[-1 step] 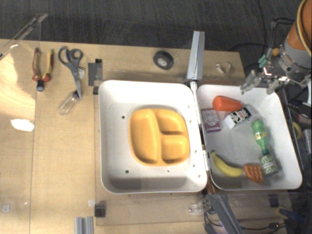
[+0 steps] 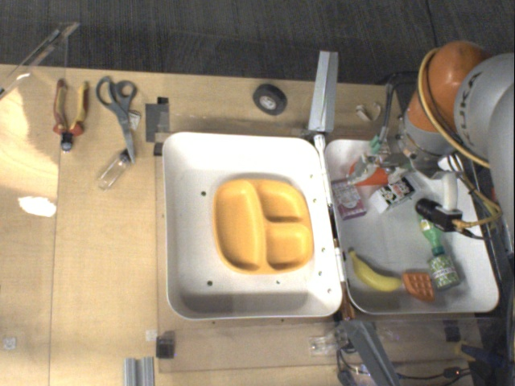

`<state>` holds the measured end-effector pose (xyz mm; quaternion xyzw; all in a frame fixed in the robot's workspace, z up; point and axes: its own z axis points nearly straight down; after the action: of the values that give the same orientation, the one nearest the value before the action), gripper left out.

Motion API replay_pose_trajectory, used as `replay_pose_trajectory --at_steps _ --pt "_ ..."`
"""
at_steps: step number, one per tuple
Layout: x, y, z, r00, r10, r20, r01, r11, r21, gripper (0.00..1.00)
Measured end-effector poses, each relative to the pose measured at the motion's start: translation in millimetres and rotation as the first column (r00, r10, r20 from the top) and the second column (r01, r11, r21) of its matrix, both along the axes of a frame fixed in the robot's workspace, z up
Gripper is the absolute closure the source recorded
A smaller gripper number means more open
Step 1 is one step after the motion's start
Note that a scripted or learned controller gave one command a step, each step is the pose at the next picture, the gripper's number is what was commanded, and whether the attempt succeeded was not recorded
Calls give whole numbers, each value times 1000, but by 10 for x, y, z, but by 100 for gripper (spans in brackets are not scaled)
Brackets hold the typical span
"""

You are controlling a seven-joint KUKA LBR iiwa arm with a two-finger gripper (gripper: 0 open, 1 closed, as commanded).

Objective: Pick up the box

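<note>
Purple box (image 2: 349, 199) lengthwise toward bench's back

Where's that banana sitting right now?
The banana lies in the right bin, near its front-left corner, just left of an orange waffle-like piece.

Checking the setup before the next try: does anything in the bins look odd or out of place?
Nothing looks spilled or broken. The right bin is crowded: banana, bottle and box lie loosely at mixed angles. The left bin holds a yellow tray, sitting flat.
</note>
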<state>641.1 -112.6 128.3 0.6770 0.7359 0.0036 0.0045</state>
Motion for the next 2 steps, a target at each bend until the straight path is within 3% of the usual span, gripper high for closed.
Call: replay_pose_trajectory --at_steps 1,2 --pt "-181 216 -312 1000 21 18 -21 1000 -5 0" --pt "-153 246 -184 999 24 25 -24 1000 0 100"
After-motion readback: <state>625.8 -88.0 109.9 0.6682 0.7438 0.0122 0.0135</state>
